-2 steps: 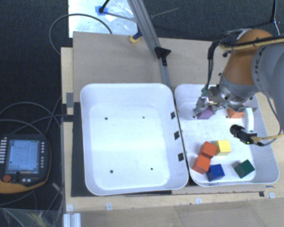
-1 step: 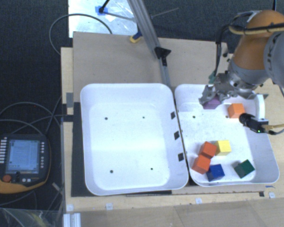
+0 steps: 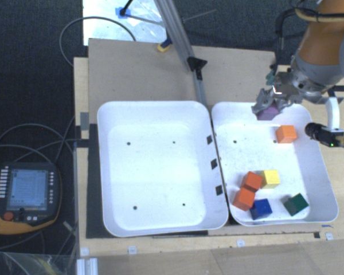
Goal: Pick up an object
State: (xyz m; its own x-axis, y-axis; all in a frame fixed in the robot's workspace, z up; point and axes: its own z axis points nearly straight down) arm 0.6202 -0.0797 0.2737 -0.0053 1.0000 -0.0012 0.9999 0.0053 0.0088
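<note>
My gripper [image 3: 268, 106] hangs over the far edge of the right bin [image 3: 318, 171], reaching in from the upper right. A small purple block [image 3: 269, 113] shows between its grey fingers, lifted off the bin floor. An orange block [image 3: 286, 134] lies just to the right of and nearer than the gripper. At the bin's near end sit two more orange blocks [image 3: 252, 181] [image 3: 244, 199], a yellow block [image 3: 270, 178], a blue block [image 3: 261, 208] and a green block [image 3: 296, 204].
The left bin [image 3: 106, 153] adjoins the right one, with black clips [image 3: 213, 164] along the shared rim. A slanted metal pole [image 3: 178, 33] crosses the back of the bench. A teach pendant [image 3: 23, 196] and cables lie on the floor at left.
</note>
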